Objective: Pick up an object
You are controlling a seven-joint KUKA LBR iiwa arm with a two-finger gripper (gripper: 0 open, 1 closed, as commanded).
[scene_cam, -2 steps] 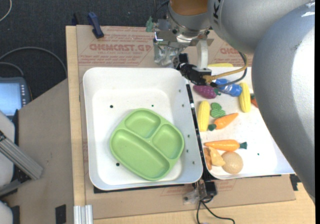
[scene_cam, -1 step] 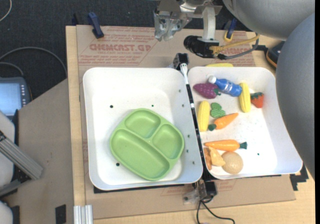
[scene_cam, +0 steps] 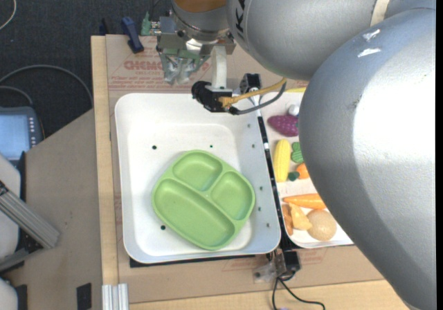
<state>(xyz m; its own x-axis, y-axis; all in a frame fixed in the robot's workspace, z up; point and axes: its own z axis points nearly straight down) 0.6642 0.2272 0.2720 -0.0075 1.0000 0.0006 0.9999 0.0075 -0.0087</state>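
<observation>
Camera view, slanted down on both bins. Gripper [scene_cam: 180, 65] hanging below the orange-banded wrist, over the brown bench [scene_cam: 111, 73] just beyond the far rim of the left bin [scene_cam: 124, 163], so not above the bin floor. Impossible to tell how far open from this angle; nothing seen held in it. Nearest candidate for the pick: green divided plate [scene_cam: 202, 198], lying flat in the near half of the left bin, well apart from the gripper. More candidates in the right bin [scene_cam: 273, 184], packed close and partly hidden under the arm [scene_cam: 360, 129]: purple toy [scene_cam: 282, 123], yellow toy [scene_cam: 282, 158], orange carrot [scene_cam: 304, 201], pale rounded piece [scene_cam: 320, 225]. Risks, as a judgement only. Dropping straight down from here would likely meet bench or bin rim, not an object. Going for the plate means a wide, low, smooth target: probably no purchase except on a raised edge or divider, and a slightly off-centre pinch could slide off or merely tip it. Going for the right bin means crowding: closing on two toys at once, or nudging a smooth rounded one aside so that it squirts out. Either way, likely to come up with nothing.
</observation>
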